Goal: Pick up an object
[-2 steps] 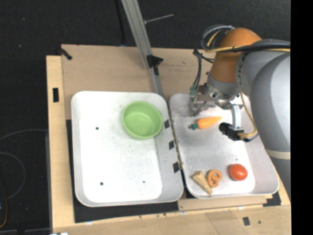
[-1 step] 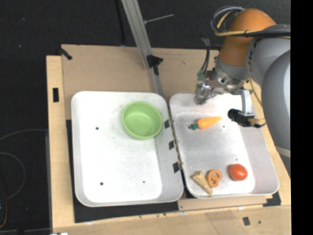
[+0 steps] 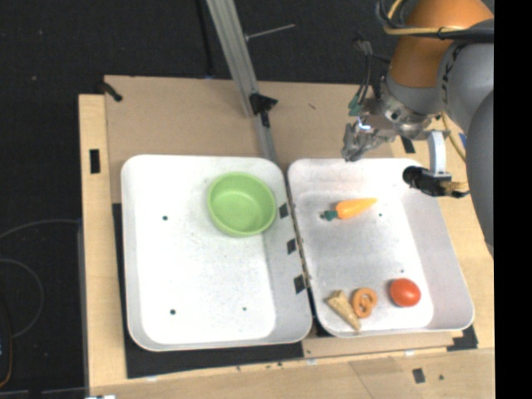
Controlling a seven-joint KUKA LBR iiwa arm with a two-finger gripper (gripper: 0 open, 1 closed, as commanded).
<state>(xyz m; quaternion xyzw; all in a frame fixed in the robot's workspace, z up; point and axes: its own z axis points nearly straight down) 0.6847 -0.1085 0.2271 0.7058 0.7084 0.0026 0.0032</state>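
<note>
In the right bin [image 3: 432,248] an orange carrot with a green stem end [image 3: 352,209] lies near the far middle. A red tomato [image 3: 404,293], a small orange pretzel-like piece [image 3: 363,302] and a tan wedge [image 3: 342,307] sit by the near edge. A green bowl [image 3: 241,204] stands in the left bin [image 3: 166,256] at its far right. My gripper [image 3: 357,146] hangs over the far edge of the right bin, above and behind the carrot, with nothing seen between its fingers.
A slanted grey metal pole [image 3: 237,56] rises from behind the bins toward the top. The bins stand on a tan board [image 3: 166,115] with dark floor around it.
</note>
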